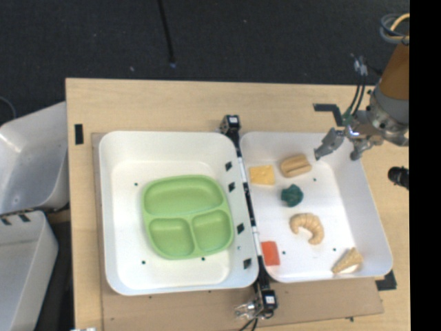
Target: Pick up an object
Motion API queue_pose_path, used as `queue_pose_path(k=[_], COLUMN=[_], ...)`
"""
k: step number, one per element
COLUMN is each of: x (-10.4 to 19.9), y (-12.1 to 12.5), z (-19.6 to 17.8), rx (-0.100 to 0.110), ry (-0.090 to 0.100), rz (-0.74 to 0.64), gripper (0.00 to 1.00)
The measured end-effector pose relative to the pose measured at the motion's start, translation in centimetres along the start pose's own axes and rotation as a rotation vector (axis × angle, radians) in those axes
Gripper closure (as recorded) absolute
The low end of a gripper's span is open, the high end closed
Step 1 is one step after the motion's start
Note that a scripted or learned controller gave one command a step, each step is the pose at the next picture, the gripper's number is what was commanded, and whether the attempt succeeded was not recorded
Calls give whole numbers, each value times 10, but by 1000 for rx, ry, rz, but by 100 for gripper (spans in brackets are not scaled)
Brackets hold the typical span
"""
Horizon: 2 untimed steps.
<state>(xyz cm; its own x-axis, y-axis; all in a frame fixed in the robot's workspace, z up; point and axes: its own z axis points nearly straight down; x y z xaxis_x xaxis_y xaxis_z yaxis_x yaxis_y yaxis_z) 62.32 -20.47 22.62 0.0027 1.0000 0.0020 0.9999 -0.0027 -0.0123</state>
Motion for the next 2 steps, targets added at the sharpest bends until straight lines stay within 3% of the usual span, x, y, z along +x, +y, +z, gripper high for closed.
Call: queue_pose_path(k=[1,2], x=[1,-7], y=[3,8], z=[-9,50], rx=[-14,-9], ry=[-2,-4], rz=[-3,-2], gripper=[0,0])
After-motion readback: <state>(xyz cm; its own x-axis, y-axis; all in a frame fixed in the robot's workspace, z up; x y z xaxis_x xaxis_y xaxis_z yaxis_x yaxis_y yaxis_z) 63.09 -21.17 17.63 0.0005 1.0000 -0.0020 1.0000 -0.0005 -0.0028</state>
